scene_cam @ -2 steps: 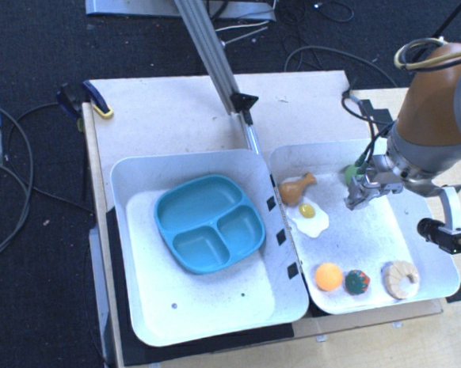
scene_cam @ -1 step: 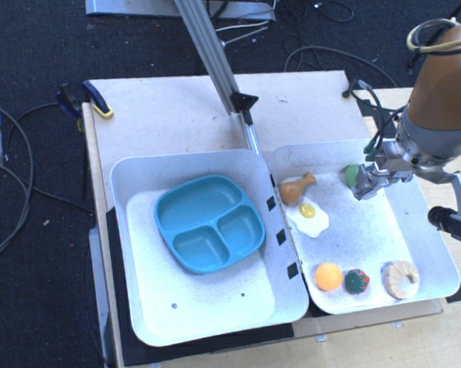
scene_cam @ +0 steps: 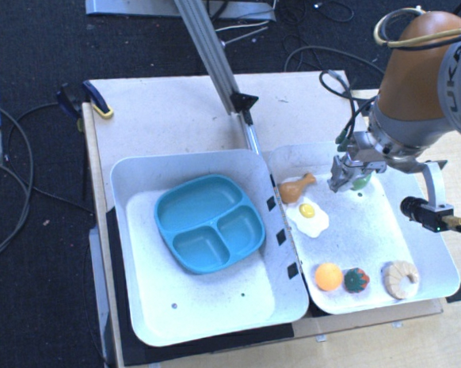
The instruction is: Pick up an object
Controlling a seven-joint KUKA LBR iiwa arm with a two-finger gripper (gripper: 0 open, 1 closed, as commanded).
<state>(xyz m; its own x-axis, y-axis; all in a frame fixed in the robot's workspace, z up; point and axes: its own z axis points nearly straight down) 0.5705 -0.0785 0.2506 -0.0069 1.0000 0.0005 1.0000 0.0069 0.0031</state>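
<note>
White right bin (scene_cam: 429, 279), claw (scene_cam: 349, 176) near its far rim, grip unclear, open floor mid-bin

The scene is bright and evenly lit, seemingly from overhead, with no hard-edged shadows. The two white bins (scene_cam: 140, 250) come close to overexposure, their walls washing out toward the pale table (scene_cam: 162, 117). A soft, short shadow lies beneath the blue tray (scene_cam: 210, 222) along its 6 o'clock edge, and faint ones sit under the small food pieces. The dark floor (scene_cam: 23, 68) at 9 and 12 o'clock falls nearly black, holding little detail beyond cables. A mild sheen shows on the orange band (scene_cam: 424, 69) of the arm at 2 o'clock. Overall sharpness is modest; fine texture looks slightly soft and grainy, as on the gripper (scene_cam: 349, 174).
</note>
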